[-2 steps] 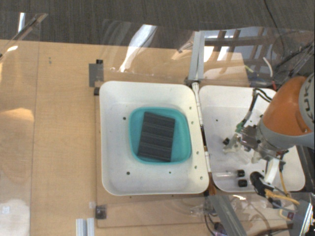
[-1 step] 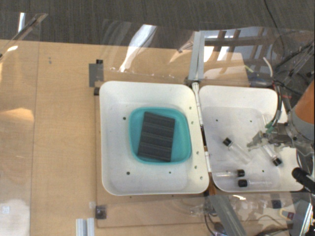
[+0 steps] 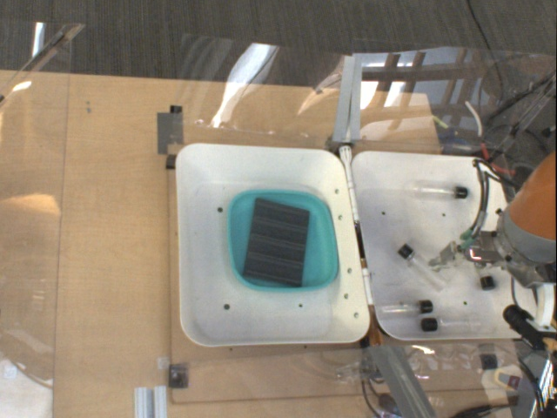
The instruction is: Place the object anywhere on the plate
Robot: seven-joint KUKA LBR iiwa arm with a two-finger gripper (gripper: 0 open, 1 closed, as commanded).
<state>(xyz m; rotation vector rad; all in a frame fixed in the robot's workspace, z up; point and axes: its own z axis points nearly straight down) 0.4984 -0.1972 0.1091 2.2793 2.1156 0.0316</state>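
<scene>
Over at the right edge of the camera view, the gripper [image 3: 466, 252] is hanging low over the right bin [image 3: 392, 177], near that bin's right side. It is showing as a small metallic cluster, and the slant of the view is hiding whether it is open or closed, so I cannot tell. Nothing is visibly sitting in its grasp. Behind it, the arm [image 3: 522, 259] is reaching in from the right, with its orange band [image 3: 538, 207] showing just above the wrist, and thin cables [image 3: 476, 216] are trailing down beside it.

Around the gripper, several small clear tubes [image 3: 435, 190] with black caps are lying scattered across the right bin's floor: one near the far wall, one just left of the gripper, and two close to the near rim.

Further left, the left bin [image 3: 200, 233] is sitting edge to edge with the right one. A teal plate [image 3: 326, 233] is resting roughly in its middle, and the dark ribbed block [image 3: 277, 241] is lying flat on that plate, slightly turned, well apart from the gripper. Both bins are standing on the wooden bench [image 3: 104, 233].
</scene>
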